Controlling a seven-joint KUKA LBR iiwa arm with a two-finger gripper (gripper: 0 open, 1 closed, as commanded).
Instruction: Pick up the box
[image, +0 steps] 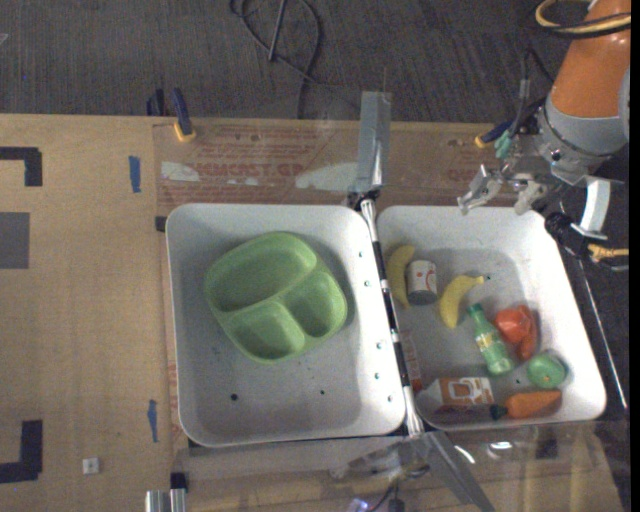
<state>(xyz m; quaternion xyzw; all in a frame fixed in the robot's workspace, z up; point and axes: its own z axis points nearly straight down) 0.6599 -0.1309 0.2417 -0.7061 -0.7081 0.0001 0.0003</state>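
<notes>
while the box lies flat at the near edge of the right bin, its long axis runs left to right along the front wall, orange end toward the carrot that sits just beside it. claw is up at the far rim of that same bin, well apart from the box, hanging over the back wall with its fingers spread and nothing between them. between the two: a small can, two bananas, a green bottle, a crumpled orange thing and a green round piece. over in the left bin, a green divided tray sits tilted across the middle, and the counter shows blue tape marks
</notes>
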